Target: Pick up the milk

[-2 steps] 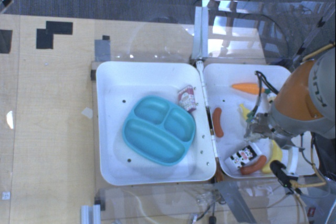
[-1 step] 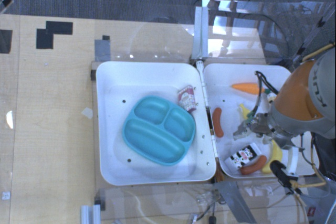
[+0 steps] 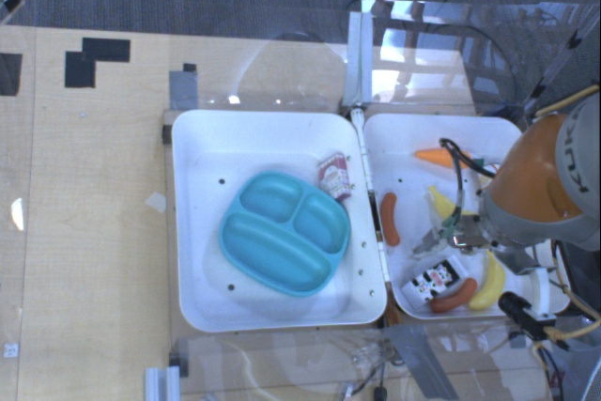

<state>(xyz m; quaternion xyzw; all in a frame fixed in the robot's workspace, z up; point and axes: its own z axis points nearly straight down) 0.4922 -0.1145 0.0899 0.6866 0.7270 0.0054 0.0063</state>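
From my seat, the left bin (image 3: 188, 202) holds a blue divided plate (image 3: 285, 232) lying near its middle, and a small red-and-white packet (image 3: 334, 176) sits just beyond the plate's far right corner, close against the wall shared with the other bin. Crossing into the right bin (image 3: 399, 136), I see a red sausage (image 3: 389, 219) lying lengthwise near the dividing wall, an orange carrot (image 3: 434, 158) toward the far side, and a pale yellow piece (image 3: 439, 201) just beside the arm's tool. The milk (image 3: 435, 277), a small carton with black-and-white cow patches, lies at the near side of this bin, with a second sausage (image 3: 453, 295) touching its near edge and a banana (image 3: 488, 282) just to the right. The gripper (image 3: 443, 235) hangs just above the carton's far end, not on it; I cannot tell how its hand stands. The arm (image 3: 540, 183) comes in from the right.
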